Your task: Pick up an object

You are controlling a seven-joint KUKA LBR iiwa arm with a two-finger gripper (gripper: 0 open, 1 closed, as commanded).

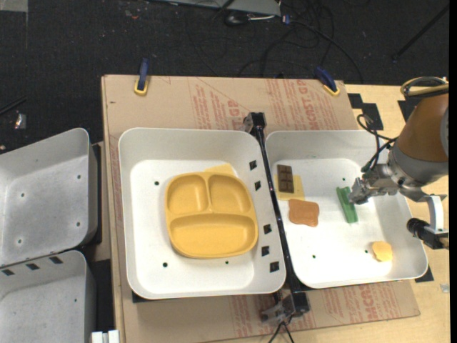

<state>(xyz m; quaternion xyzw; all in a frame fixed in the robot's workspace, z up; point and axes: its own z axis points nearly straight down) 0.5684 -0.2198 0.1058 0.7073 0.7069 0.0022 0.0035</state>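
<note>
Green block [348, 206] at centre right of the frame in the right bin [407, 266], gripper [359, 191] at its upper end, finger state unclear, toast slice [303, 212] and chocolate bar [285, 179] further left, yellow divided plate [211, 215] in left bin [143, 263].

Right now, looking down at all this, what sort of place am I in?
Most likely a robotics lab bench. A grey and orange robot arm reaches over two white bins set on clamped cardboard, one bin holding a yellow divided plate, with loose cables on the dark floor.
</note>
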